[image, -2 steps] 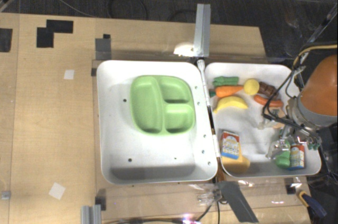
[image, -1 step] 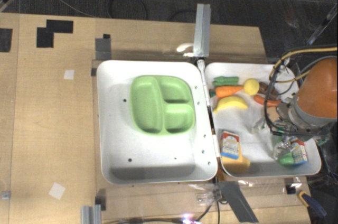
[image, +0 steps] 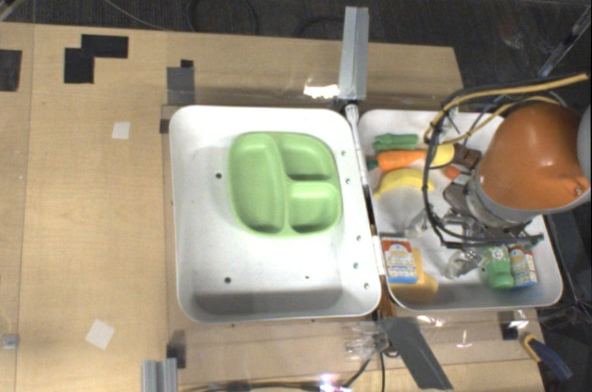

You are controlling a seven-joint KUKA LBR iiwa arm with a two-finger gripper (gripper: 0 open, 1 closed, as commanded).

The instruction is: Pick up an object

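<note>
The right bin holds several toy foods. Along its far side lie a green vegetable, an orange carrot and a yellow banana. A small carton with a red and blue label lies on a tan block at the near left. A green can and a small labelled box stand at the near right. My gripper hangs low over the bin floor between the carton and the green can, under the orange wrist band and looping cables.
The left bin holds a light green divided plate. A raised wall separates the two bins. The arm's bulk covers the right bin's far right part. Metal brackets stand at the bins' far and near edges.
</note>
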